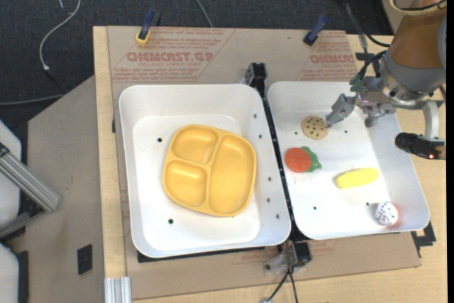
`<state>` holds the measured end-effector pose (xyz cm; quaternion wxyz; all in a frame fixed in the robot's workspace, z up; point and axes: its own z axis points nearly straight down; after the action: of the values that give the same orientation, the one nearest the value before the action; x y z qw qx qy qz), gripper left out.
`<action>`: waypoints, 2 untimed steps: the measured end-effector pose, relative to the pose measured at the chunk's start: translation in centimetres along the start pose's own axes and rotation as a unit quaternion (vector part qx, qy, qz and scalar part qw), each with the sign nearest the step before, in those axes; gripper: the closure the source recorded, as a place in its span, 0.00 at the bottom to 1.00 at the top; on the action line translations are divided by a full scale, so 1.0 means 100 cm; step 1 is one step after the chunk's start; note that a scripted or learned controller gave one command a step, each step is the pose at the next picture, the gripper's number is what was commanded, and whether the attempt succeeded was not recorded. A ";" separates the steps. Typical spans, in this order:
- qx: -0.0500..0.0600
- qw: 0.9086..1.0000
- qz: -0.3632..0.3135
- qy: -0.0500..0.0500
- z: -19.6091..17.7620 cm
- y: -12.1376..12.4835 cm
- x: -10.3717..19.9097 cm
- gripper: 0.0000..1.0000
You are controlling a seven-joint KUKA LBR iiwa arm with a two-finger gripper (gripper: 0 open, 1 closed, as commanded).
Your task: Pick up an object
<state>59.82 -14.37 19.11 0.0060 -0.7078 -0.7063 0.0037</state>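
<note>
The right bin [404, 152] holds a round tan cookie [313, 128], a red tomato-like toy with a green stalk [299, 160], a yellow oblong piece [357, 178] and a small white dotted die [385, 213]. My gripper [356, 115] hangs over the bin's far part, just right of and above the cookie. Its two fingers [340, 111] are spread open with nothing between them. The left finger's tip is close to the cookie's upper right edge; whether it touches cannot be told.
A yellow divided plate [211, 169] lies in the left bin [135, 152]. Black clips sit between the bins at the far [256, 74] and near [298, 252] ends. Blue clamps [147, 25] hold the cardboard underlay. A black fixture [418, 145] juts in at the right bin's edge.
</note>
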 end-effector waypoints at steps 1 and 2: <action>-0.006 1.000 -0.001 -0.001 -0.007 0.003 0.000 0.00; -0.004 1.000 -0.002 -0.001 0.036 0.006 0.002 0.00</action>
<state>60.41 -14.13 15.48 0.0030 -0.7068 -0.7074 0.0014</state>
